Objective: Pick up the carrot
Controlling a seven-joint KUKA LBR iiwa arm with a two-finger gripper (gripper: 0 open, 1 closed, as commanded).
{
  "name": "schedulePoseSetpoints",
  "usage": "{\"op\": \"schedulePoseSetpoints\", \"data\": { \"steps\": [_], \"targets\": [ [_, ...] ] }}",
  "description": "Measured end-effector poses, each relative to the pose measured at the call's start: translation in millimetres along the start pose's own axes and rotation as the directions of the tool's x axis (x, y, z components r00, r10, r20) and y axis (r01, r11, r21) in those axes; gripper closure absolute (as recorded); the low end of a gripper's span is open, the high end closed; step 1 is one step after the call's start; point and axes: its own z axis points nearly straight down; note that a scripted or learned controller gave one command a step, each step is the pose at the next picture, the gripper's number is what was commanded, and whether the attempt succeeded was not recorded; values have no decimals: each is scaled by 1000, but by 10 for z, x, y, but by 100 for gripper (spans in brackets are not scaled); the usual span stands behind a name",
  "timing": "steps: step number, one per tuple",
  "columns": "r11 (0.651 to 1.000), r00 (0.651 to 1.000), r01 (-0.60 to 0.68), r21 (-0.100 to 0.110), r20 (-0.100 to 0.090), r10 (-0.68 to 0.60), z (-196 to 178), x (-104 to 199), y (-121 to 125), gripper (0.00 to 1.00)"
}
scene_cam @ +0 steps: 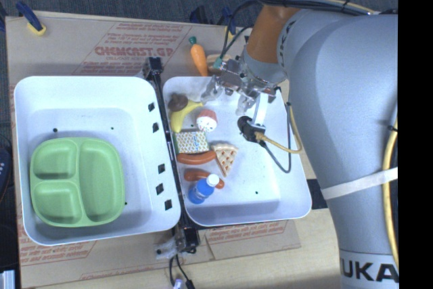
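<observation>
Carrot [198, 58] lies outside the bins on the brown board, just past the right bin's [287, 203] far rim; gripper [233, 88] hovers near it. Jaw state: cannot tell.

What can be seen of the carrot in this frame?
The carrot is a small orange toy, plastic-looking, with a green stub at its upper end. It lies lengthwise on the brown cardboard, outside the right bin, just beyond that bin's far rim. Its lower tip reaches that rim; contact can't be told. The gripper is nearby to its right, not on it.
</observation>
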Motion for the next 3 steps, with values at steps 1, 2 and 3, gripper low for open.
{"op": "schedulePoseSetpoints", "data": {
  "steps": [1, 2, 3],
  "targets": [
    [1000, 1000, 5, 3, 1, -5, -100, 3, -2, 100],
    [997, 997, -75, 0, 0, 75, -922, 575, -317, 100],
    [998, 998, -70, 5, 1, 70, -1018, 578, -320, 100]
  ]
}}
